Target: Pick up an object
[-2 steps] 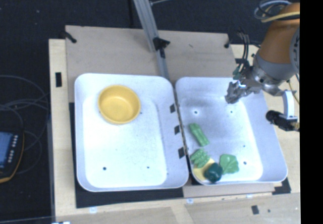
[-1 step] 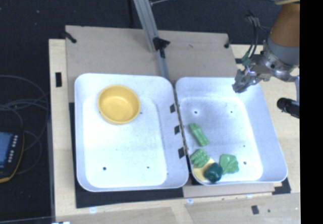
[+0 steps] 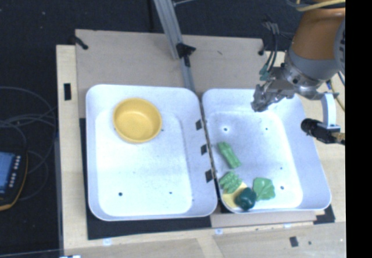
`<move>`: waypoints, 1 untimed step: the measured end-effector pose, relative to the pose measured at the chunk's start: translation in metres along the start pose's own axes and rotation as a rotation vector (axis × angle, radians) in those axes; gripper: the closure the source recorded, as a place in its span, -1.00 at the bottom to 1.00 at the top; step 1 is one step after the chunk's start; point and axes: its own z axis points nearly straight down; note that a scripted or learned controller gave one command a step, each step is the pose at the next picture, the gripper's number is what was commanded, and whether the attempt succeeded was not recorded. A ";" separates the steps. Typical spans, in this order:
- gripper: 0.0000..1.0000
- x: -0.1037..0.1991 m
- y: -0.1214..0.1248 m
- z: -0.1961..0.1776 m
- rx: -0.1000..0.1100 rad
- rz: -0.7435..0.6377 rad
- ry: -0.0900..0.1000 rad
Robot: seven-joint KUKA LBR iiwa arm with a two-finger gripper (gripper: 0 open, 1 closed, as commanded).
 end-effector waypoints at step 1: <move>1.00 0.053 -0.005 0.001 0.001 0.000 0.000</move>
